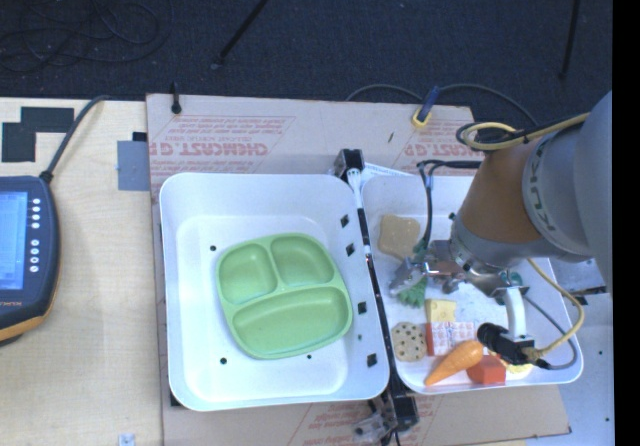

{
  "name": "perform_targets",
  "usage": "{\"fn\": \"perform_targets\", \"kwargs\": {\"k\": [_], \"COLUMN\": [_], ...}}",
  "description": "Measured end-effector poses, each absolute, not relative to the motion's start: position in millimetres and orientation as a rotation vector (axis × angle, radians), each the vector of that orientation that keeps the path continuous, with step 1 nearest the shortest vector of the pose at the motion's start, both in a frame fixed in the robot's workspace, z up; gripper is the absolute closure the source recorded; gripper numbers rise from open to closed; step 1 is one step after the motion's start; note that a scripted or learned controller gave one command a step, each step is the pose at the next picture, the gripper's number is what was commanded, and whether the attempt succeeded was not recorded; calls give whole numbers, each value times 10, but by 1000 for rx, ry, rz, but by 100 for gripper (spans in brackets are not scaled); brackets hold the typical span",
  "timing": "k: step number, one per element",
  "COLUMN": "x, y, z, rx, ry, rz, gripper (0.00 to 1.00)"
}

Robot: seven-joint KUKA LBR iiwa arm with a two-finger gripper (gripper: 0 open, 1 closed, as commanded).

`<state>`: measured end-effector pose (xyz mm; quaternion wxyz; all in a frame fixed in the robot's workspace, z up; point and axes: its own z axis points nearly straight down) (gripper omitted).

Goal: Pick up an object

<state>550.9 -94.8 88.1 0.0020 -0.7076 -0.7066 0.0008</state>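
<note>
My gripper (418,272) reaches down into the right bin (385,209), under the grey arm with its orange band (500,196). Its fingers are near a small green item (407,286) at the bin's middle left. A tan slice of bread (399,234) lies just above the gripper. Below it sit a yellow block (441,311), a red-and-white packet (440,337), a round cookie (406,340), an orange carrot (455,361) and a red block (488,372). Nothing is visibly held between the fingers.
The left bin (190,234) holds a green divided plate (283,294). A tablet-like pendant (20,244) lies at the far left on the bench. Cables run over the right bin's far edge and beside the arm.
</note>
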Motion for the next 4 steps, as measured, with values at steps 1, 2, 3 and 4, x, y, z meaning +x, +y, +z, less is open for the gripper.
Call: {"fn": "perform_targets", "kwargs": {"k": [1, 2, 3, 4], "x": [5901, 5354, 6347, 5585], "y": [-827, -818, -1085, -858], "z": [877, 882, 884, 878], "rx": [-2219, -2221, -2221, -2221], "ry": [-2223, -2217, -2228, -2214], "rz": [-1, 2, -2, 4], "gripper": [0, 0, 0, 0]}}
